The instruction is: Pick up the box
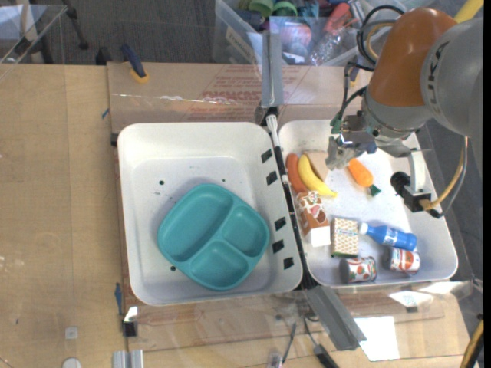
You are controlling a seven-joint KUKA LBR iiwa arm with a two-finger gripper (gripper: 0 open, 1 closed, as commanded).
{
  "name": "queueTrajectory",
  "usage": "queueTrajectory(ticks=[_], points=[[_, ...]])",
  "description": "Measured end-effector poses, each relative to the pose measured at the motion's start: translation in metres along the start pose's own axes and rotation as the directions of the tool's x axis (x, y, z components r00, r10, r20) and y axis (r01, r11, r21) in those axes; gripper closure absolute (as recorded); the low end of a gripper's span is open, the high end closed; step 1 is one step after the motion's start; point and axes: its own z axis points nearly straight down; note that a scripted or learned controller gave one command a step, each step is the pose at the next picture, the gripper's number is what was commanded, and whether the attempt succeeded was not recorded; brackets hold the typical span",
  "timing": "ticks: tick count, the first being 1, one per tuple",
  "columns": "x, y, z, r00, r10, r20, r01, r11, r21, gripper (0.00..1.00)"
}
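Observation:
A small box (345, 237) with a checked yellow and red pattern lies in the right bin (439, 240), near its front. A taller brown and white carton (311, 208) stands just to its left, by the divider. My gripper (336, 158) hangs over the back of the right bin, pointing down beside the banana (311, 175) and left of the carrot (359, 173). It is well behind the box and apart from it, with nothing in it.
In the right bin there are also an orange-red sausage shape (292, 172), a blue and white bottle (390, 237) and two small cans (358, 268) (404, 260). The left bin (153, 148) holds a teal divided plate (214, 236). A clear tub of toys (307, 10) stands behind.

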Motion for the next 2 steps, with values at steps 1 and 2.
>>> queueTrajectory(ticks=[1, 2], points=[[0.008, -0.011, 0.0, 0.978, -0.208, 0.0, 0.208, 0.978, -0.001, 0.0], [0.014, -0.083, 0.0, 0.914, -0.407, 0.0, 0.407, 0.914, -0.001, 0.0]])
